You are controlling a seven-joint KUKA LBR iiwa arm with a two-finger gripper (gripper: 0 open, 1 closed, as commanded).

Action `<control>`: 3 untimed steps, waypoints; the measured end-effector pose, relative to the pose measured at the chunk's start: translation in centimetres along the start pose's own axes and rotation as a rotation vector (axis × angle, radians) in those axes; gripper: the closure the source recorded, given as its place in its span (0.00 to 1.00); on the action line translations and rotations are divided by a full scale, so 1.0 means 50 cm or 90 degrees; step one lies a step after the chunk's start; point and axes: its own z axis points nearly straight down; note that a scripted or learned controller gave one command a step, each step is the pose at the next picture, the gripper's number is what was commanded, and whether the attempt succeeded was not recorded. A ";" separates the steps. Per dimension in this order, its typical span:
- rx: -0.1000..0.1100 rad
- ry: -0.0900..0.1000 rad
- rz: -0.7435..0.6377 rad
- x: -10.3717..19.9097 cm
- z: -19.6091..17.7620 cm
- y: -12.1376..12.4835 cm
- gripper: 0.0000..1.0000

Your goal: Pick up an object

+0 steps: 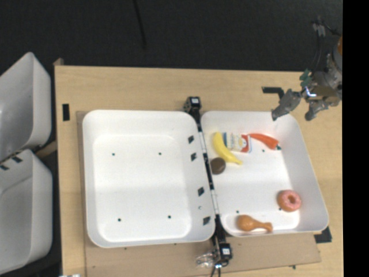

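The table (144, 88) is pale tan wood against a black background. Both bins, the left bin (138, 175) and the right bin (262, 183), are plain white with small dark dots. In the right one lie a yellow banana (226, 150), a white packet (239, 142) with coloured print, an orange-red carrot (264, 139), a dark brown ball (218, 165), a pink doughnut (289, 201) and an orange-tan drumstick (253, 224). The end effector (300, 105) is grey metal.

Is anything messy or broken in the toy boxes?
Nothing looks broken or spilled. The banana, carrot, small carton, brown ball, donut and chicken leg all lie inside the right bin. The banana overlaps the carton.
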 end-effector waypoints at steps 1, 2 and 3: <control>0.021 0.006 0.003 -0.038 0.415 0.078 0.00; 0.013 0.005 0.001 -0.006 0.535 0.130 0.00; 0.008 0.000 0.004 -0.133 0.384 0.135 0.00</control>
